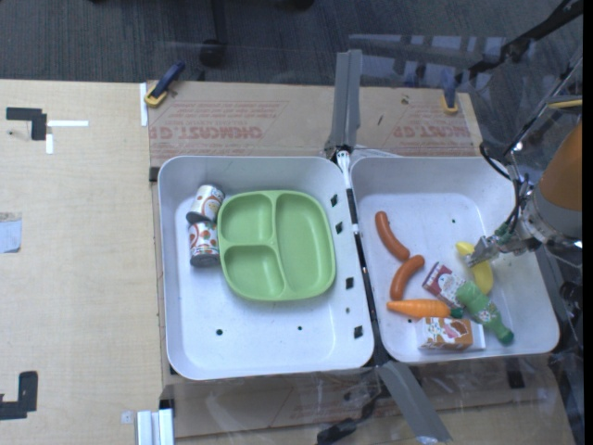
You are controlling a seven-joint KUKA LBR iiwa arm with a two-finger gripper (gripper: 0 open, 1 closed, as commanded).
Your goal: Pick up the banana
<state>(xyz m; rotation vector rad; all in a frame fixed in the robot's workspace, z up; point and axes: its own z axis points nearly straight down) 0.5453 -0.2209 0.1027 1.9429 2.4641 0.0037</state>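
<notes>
Banana (474, 265) lies in right bin (435, 185), beside green bottle (484, 310). Gripper (485, 251) sits over it; jaws' state unclear, possibly closing. Centre fingers across fruit before lifting.

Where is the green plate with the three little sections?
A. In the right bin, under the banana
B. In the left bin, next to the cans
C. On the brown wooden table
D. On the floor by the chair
B. The green plate lies flat in the left bin, just right of the two small cans, while the banana sits in the right bin.
</notes>
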